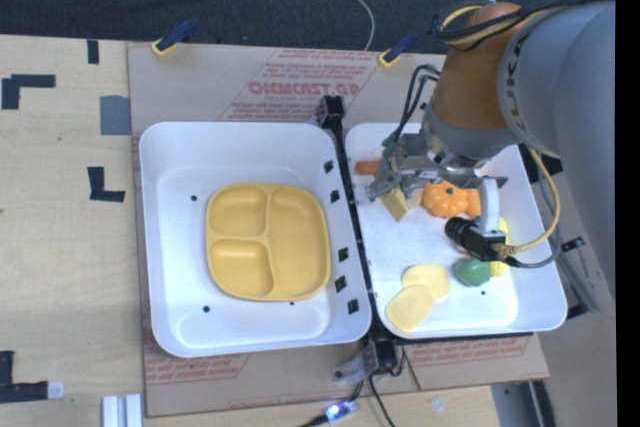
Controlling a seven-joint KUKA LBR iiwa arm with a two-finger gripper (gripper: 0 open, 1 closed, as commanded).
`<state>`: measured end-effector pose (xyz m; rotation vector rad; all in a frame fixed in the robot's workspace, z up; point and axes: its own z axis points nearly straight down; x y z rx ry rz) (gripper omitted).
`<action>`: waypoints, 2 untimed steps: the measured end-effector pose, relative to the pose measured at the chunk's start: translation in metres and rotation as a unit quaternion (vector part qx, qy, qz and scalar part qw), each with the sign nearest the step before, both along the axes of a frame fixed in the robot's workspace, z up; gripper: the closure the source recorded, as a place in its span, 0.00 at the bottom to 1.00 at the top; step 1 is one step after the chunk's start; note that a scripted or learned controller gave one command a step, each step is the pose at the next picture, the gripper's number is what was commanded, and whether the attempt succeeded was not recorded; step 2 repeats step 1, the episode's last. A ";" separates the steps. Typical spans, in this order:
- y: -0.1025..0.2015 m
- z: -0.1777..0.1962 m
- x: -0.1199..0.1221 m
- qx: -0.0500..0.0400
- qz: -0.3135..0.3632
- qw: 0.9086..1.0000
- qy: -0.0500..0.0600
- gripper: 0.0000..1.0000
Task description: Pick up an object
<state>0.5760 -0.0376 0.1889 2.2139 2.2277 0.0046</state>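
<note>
Objects for picking lie in the right bin point(530, 310), crowded into its middle and near side. Arm point(560, 65) reaches in from the right; gripper point(395, 183) sits low at the bin's left part, close to the divider wall. Cannot tell from this angle how wide the gripper stands or whether anything is caught in it; wrist housing hides much of it.

Count, largest first:
- bins: 2. Left bin point(170, 165) carries 1 yellow divided plate point(268, 241).
- right bin: 2 pale yellow flat pieces point(417, 295), overlapping; 1 orange toy point(450, 200); 1 tan block point(395, 205) just beside the gripper; 1 green piece point(472, 271); 1 small orange stick point(367, 167) near the divider.

Risks, as judged:
- tan block lies close to the divider; a finger may strike the wall or shove the block aside.
- orange toy sits under the wrist; cable and housing may nudge it.
- flat pieces offer little edge; a closure would likely slip over them.
</note>
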 end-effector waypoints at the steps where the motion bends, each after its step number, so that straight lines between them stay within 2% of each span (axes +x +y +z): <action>1: 0.074 0.093 0.030 0.000 0.002 1.000 -0.003 1.00; 2: 0.074 0.093 0.030 0.000 0.002 1.000 -0.003 1.00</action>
